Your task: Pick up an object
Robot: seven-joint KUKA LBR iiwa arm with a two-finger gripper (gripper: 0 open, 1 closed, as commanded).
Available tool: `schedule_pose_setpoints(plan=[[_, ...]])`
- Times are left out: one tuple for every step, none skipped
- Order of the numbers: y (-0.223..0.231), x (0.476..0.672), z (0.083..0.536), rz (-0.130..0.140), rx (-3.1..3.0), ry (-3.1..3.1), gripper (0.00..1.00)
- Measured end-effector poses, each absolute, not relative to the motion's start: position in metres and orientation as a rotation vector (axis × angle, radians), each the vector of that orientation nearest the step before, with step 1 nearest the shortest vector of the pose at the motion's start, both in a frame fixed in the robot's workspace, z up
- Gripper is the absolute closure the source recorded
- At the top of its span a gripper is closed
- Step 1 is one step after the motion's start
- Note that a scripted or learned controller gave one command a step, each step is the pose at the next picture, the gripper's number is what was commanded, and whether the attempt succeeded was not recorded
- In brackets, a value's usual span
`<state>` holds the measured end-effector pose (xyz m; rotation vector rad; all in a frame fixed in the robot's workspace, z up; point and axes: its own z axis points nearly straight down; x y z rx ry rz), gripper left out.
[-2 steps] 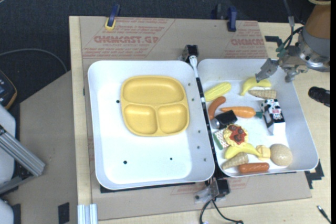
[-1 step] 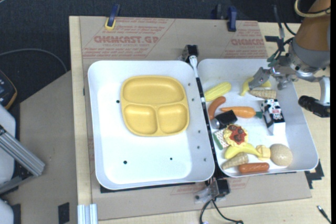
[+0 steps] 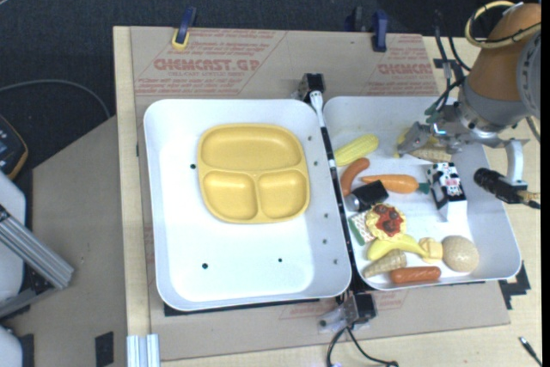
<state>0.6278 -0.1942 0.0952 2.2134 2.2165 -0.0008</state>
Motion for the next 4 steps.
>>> schedule_pose_setpoints(plan=[[-0.196,0.631,0.112,0.007,2.206,2.207,1.00],[-0.195,0.636,0.157,0.005,2.216,2.218,1.00],[-0.197,0.637,0.200,0.004,2.216,2.217,1.00],[-0.197,0.639,0.227,0.004,2.216,2.217,1.00]])
